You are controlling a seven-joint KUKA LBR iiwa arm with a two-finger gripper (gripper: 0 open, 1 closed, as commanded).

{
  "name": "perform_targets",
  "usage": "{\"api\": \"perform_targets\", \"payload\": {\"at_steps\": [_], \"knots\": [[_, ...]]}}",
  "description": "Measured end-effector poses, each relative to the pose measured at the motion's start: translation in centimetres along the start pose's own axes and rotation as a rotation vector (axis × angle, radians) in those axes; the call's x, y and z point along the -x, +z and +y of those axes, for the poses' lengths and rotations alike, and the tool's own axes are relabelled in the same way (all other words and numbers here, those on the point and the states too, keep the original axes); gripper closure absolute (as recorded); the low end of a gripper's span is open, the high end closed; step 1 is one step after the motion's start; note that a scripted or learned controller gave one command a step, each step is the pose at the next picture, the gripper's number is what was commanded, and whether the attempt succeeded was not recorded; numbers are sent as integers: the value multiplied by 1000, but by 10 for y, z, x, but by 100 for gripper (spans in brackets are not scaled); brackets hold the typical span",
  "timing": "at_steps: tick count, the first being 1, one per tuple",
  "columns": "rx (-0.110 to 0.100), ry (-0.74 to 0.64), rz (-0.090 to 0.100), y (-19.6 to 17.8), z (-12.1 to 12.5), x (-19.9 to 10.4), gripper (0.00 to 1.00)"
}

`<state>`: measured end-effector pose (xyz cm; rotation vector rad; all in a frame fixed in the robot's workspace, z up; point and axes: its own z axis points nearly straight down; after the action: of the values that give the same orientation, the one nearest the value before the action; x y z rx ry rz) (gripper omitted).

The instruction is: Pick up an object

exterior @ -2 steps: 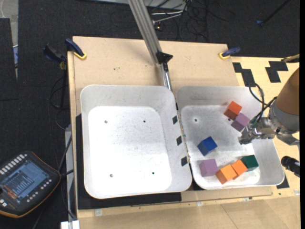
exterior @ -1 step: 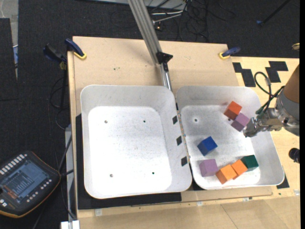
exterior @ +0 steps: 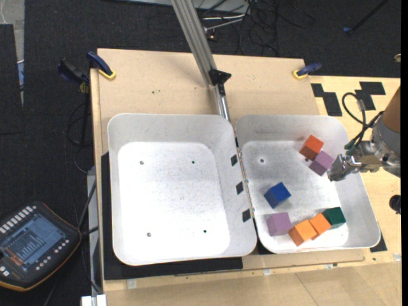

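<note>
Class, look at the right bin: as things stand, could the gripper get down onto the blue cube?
Probably yes. The blue cube sits alone in the right bin, apart from the other blocks, with bare floor around it. The gripper is beside the purple block at the bin's right side, with nothing between.

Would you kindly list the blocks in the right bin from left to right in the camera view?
Blue block → lower purple block → lower orange block → green block. The upper orange block and upper purple block overlap the others' span, so I leave them out.
</note>
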<state>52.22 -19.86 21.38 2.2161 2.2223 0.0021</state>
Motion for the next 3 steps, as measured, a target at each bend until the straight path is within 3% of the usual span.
{"api": "perform_targets", "payload": {"at_steps": [2,3], "knots": [[-5,-5,4,13,-5,-103,100],[-2,-6,4,-1,-13,-161,100]]}}
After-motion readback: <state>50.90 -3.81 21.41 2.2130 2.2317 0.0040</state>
